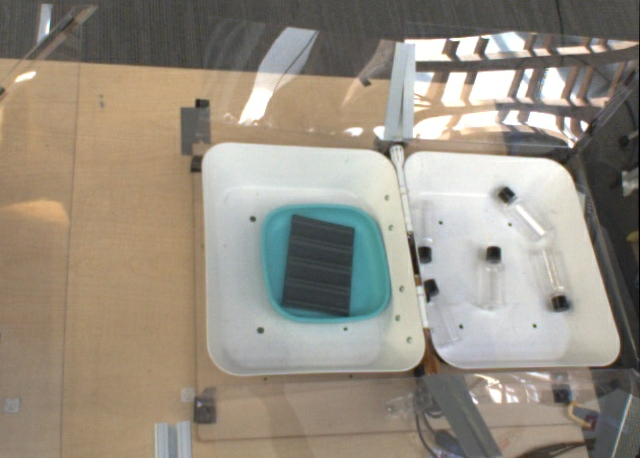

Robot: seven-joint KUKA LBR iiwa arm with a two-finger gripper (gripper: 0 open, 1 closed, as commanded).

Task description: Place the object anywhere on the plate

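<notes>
**Block sits on the plate, left bin**

I see the dark ribbed block (319,265) lying flat on the teal plate (373,291). It is inside the plate's rim, with teal showing on all four sides. Its long side runs roughly top to bottom in my view, tilted a little. The plate rests in the middle of the left bin (230,246), apart from the bin's walls.

The right bin (592,331) touches the left one along their shared edge. It holds three clear vials with black caps, all lying apart from each other. The upper vial (524,214) lies at a slant with its cap towards the upper left. The middle vial (491,274) lies with its cap at the top. The right vial (551,274) lies near the bin's right wall with its cap at the lower end. Two small black pieces (424,252) sit at this bin's left edge, by the seam; I cannot make out what they are.

Both bins stand on the tan bench (100,246). A small metal bracket (194,127) is fixed just beyond the left bin's upper left corner.

I cannot tell the pincer's state from this feed, whether wide, narrow or holding anything.
</notes>
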